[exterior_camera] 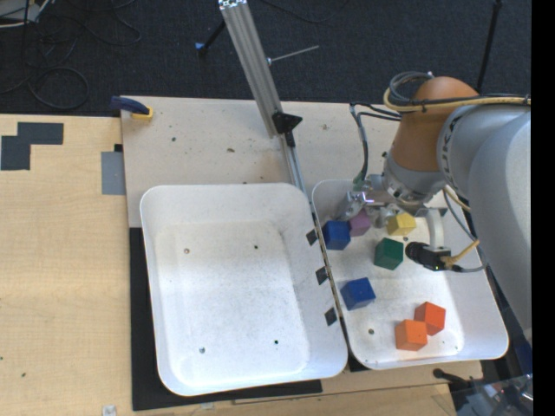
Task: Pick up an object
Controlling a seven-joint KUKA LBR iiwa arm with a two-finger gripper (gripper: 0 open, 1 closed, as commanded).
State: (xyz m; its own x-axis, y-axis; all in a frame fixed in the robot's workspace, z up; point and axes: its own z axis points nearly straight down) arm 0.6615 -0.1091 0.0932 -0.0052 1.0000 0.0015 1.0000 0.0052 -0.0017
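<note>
The right bin (473,341) holds several small cubes. At its far end my gripper (371,201) hangs low, just above a purple cube (359,224) and beside a yellow cube (401,224). A blue cube (336,234) lies left of the purple one, against the bin's left wall. A green cube (389,254) sits nearer the middle, and a second blue cube (357,292) lies below it. Two orange cubes (431,315) (411,334) rest together at the near right. The wrist hides the gripper's tips.
The left bin (225,284) stands beside the right one, with black clips on the shared wall. A slanted aluminium post (256,68) rises behind the bins. A blue and yellow clamp (132,107) lies at the bench's far left corner. The arm's grey body (494,172) covers the right side.
</note>
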